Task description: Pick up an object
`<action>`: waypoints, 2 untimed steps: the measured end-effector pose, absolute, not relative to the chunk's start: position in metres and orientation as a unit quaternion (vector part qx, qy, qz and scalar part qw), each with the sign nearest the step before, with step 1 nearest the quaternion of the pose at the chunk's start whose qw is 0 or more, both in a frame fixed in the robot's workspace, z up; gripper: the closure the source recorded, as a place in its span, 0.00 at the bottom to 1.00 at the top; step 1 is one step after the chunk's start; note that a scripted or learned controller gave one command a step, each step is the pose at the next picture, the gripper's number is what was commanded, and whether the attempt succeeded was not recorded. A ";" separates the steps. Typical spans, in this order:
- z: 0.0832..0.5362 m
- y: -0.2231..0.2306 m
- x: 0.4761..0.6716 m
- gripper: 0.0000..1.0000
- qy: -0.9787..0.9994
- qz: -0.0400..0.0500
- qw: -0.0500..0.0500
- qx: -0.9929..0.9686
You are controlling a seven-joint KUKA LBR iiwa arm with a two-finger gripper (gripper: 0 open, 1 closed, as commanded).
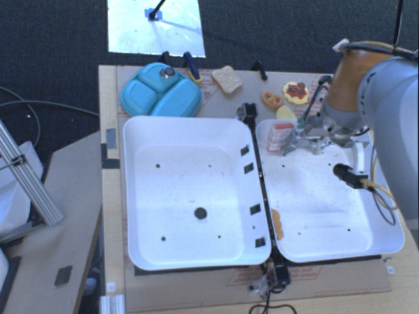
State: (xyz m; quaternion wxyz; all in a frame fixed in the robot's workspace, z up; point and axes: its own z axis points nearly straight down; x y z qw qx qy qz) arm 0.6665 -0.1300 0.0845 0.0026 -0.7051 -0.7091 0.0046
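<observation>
The gripper (292, 142) hangs beside a red-and-white carton (280, 135) whose print is unreadable; finger state cannot be told.

Left bin (141, 195) mostly open; arm (383, 103) overhangs right bin (386, 241).

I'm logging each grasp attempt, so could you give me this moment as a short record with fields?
arm: reaches in from the right, gripper low over the right bin's far left corner
near gripper: small white and red carton
right bin: orange piece by its left wall
left bin: small dark round object
behind bins: blue sectioned plate, toast slice, pretzel
grasp: cannot be confirmed
</observation>
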 end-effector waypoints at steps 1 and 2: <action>0.085 -0.141 0.667 0.00 -0.708 0.002 0.005 -0.706; 0.085 -0.154 0.667 0.00 -0.708 0.002 0.005 -0.706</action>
